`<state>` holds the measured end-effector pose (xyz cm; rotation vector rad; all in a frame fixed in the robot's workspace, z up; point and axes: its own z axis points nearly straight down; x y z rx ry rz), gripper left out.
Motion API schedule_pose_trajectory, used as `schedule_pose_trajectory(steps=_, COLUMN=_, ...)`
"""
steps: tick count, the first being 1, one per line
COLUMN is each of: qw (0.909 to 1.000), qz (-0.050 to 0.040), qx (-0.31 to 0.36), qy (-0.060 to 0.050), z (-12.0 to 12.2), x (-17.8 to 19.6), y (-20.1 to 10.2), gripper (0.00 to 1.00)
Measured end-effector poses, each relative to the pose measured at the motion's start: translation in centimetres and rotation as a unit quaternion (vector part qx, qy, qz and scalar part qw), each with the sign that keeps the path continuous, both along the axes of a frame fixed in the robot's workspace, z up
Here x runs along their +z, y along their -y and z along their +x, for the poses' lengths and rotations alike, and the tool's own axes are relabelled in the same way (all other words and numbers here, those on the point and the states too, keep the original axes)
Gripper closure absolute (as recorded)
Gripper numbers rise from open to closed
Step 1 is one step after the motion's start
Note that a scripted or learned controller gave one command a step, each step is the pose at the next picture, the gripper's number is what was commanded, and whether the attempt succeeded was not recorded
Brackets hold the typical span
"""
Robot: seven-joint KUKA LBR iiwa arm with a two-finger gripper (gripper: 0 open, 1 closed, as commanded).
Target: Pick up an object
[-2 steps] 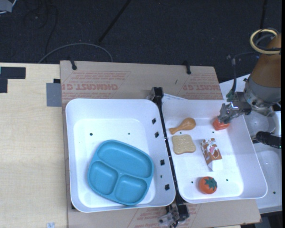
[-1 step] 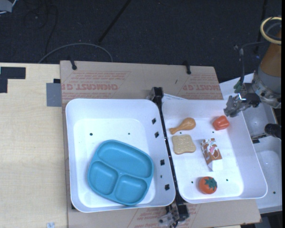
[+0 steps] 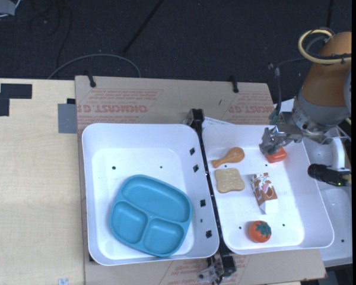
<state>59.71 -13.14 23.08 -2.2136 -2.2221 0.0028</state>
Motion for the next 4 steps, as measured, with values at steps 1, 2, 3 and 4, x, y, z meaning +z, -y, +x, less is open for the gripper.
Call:
schedule_pose_trajectory(steps=1, qw=1.0, qz=0.0, qx=0.0, qy=0.0, z=-3.0, x=0.2, y=-4.6, gripper=1.0)
schedule_pose_trajectory(steps=2, qw=1.0, qz=0.0003, qx=0.0, qy=0.0, z=-4.9, x=1.0, y=-9.3, gripper=1.0)
schedule_pose_trajectory(steps=3, qw=1.0, qz=0.0002, qx=0.0, qy=-0.001, z=-6.7, x=-0.1, y=-15.1, gripper=1.0)
schedule_pose_trajectory(steps=4, qw=1.0, qz=-0.0003, qx=0.001, qy=-0.001, z=-8.6, x=-0.3, y=-21.1, gripper=1.0)
